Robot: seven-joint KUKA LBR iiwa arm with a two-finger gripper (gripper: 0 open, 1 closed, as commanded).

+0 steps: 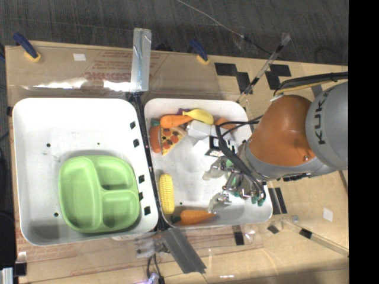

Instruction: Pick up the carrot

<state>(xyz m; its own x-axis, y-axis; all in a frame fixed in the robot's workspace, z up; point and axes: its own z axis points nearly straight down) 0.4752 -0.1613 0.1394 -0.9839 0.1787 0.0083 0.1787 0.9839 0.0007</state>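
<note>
The carrot (195,216) is orange with a dark green stub on its left end. It lies flat along the front wall of the right bin (195,164). My gripper (214,188) hangs over the right half of that bin, just above and to the right of the carrot. Its two silver fingers (217,202) stand apart with only white bin floor between them. The lower finger ends close to the carrot's right end; I cannot tell whether it touches. The orange wrist band (283,136) covers the bin's right edge.
A corn cob (167,193) lies by the right bin's left wall. A pizza slice (169,138), an orange toy (173,121) and a banana (200,116) crowd its back. The left bin (35,129) holds a green divided plate (99,193).
</note>
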